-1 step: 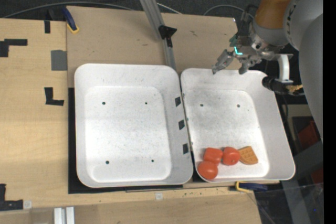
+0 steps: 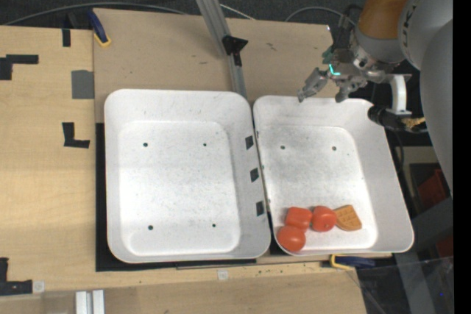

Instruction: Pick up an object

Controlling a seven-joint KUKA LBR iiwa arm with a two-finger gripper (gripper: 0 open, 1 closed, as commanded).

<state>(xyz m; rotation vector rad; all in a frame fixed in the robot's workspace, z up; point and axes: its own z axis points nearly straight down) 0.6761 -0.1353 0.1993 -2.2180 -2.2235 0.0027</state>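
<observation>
Pick not yet begun. The right bin (image 2: 383,158) holds all candidates along its near edge: three red tomato-like pieces (image 2: 298,217) clustered together, an orange biscuit-like piece (image 2: 348,218) just beside them. The arm (image 2: 397,4) is poised over this bin's far rim; its gripper (image 2: 326,88) hangs there with fingers spread, holding nothing, well apart from the objects.

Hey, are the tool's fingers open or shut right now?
Open: the tool hangs over the right bin's far rim, its fingers spread apart with nothing between them.
</observation>
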